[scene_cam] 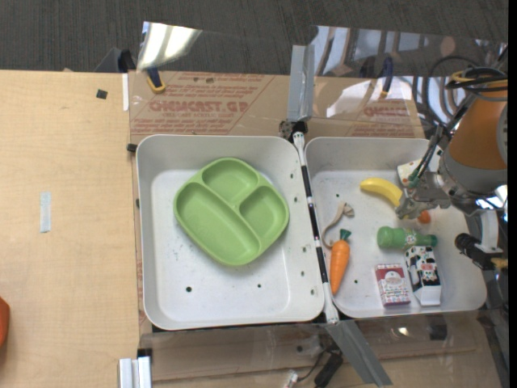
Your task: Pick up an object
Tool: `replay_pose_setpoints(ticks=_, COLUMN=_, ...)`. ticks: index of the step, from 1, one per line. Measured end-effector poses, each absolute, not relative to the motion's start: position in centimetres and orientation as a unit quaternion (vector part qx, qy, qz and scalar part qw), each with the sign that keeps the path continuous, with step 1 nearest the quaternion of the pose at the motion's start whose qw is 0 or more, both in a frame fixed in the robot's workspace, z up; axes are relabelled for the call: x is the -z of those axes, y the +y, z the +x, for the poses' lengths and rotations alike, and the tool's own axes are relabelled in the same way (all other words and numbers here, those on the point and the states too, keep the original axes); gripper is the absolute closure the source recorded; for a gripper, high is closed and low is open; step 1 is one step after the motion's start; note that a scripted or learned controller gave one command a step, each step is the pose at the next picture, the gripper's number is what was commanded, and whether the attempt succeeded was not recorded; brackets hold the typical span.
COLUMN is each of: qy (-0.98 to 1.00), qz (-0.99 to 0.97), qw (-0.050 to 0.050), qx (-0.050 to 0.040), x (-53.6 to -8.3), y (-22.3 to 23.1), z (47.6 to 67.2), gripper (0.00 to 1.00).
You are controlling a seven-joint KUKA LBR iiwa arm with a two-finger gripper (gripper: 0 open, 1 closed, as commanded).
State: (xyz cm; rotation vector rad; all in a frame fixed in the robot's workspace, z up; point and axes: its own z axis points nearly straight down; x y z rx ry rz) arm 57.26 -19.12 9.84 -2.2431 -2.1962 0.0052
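The right bin (355,164) holds several toy items. A yellow banana (380,189) lies near its middle, with a green bottle-shaped toy (404,238) below it. A carrot (340,259) lies by the bin's left wall. A small red box (393,285) and a cow-patterned carton (423,275) sit at the front. My gripper (411,206) is low over the bin, just right of the banana's end and above the green toy. I see nothing clearly held. A small orange bit (425,215) shows beside the gripper.
A green divided plate (232,209) lies in the left bin (161,289). A small tan scrap (345,213) rests near the divider. Cardboard (202,103) stands behind the bins. The wooden bench (65,217) extends left.
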Motion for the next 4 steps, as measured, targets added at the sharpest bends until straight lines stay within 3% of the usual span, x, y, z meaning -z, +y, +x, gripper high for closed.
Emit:
replay_pose_setpoints(ticks=1, qy=-0.683, qz=-0.731, qw=0.01, qx=-0.0091, x=-8.9, y=-21.2, z=65.2, gripper=1.0)
replay_pose_setpoints(ticks=2, qy=-0.682, qz=-0.731, qw=0.001, qx=-0.002, x=-11.3, y=-16.9, z=65.8, gripper=1.0)
replay_pose_setpoints(ticks=3, qy=-0.683, qz=-0.73, qw=0.003, qx=-0.0002, x=-11.3, y=-16.5, z=65.9, gripper=0.0)
replay_pose_setpoints(ticks=4, qy=-0.69, qz=-0.724, qw=0.002, qx=-0.0001, x=-9.1, y=-17.6, z=60.2, gripper=0.0)
